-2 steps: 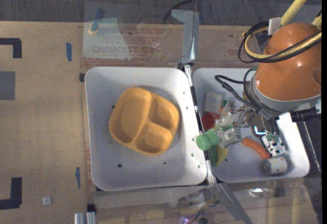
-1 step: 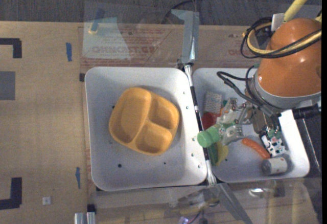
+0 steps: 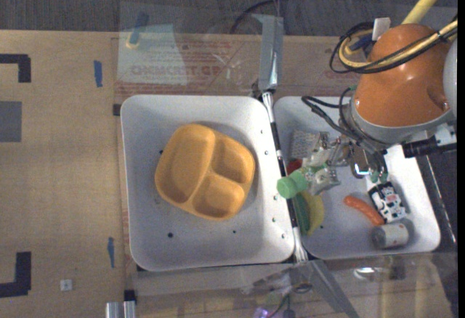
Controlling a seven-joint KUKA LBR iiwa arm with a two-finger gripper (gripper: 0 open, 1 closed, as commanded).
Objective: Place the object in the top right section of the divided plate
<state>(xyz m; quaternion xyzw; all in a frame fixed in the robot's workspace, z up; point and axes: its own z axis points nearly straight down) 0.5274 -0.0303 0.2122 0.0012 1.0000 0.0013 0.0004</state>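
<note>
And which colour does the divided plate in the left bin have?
The divided plate is orange-yellow, seen clearly in the camera view.

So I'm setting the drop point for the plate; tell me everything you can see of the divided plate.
The divided plate is orange-yellow, looks like matte plastic, and is a rounded square with raised ridges splitting it into three sections: one large on the left, two smaller on the right. It lies flat, turned slightly askew, near the middle of the left bin, resting on the bin floor. All three sections hold nothing, and nothing else touches it. The gripper is over the right bin.
</note>
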